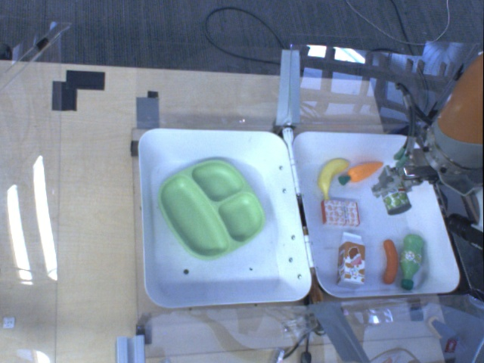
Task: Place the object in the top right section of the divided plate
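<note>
Arm reaches in from the right, orange band at the frame edge, with the gripper [395, 186] over the upper right part of the right bin [446, 237]. Fingers are clenched on a small green-and-white can [395, 200], which hangs between the fingertips just above the bin floor.

Just left of the fingers: carrot [361, 172], its green end pointing left, touching or nearly touching a banana [330, 176] further left. Below and left of the fingers: a flat red-and-white patterned packet [340, 213]. Further below it, a small brown-and-white carton [350, 260] standing upright. Below the fingers, near the front wall of the bin: a sausage [389, 261] lying lengthwise, and just beside it on the right a green bottle [410, 260] with a white label.

Well apart to the left of the fingers, in the left bin [162, 278]: the green divided plate [212, 207], three sections, set at a slant. Top right section of the plate holds nothing; the can is not yet there.

Bench [68, 203] is pale wood, with black marks at its far left.
</note>
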`<action>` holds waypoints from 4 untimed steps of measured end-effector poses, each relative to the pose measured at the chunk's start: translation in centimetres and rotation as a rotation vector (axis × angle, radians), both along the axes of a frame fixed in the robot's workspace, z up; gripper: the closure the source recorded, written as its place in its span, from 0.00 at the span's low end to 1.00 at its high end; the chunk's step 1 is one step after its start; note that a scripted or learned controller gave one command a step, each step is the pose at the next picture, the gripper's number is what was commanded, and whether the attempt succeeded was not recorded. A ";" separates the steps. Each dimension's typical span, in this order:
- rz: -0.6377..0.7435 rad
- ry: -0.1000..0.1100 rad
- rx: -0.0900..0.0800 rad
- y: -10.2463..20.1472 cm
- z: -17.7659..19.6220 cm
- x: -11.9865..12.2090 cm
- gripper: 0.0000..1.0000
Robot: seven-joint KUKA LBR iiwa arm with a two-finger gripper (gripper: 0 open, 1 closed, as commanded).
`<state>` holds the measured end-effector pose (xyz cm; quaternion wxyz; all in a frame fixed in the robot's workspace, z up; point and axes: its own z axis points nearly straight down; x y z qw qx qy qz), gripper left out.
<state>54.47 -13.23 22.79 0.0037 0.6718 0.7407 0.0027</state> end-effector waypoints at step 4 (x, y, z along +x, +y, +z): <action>-0.043 0.007 0.001 27.2 -1.0 4.6 1.00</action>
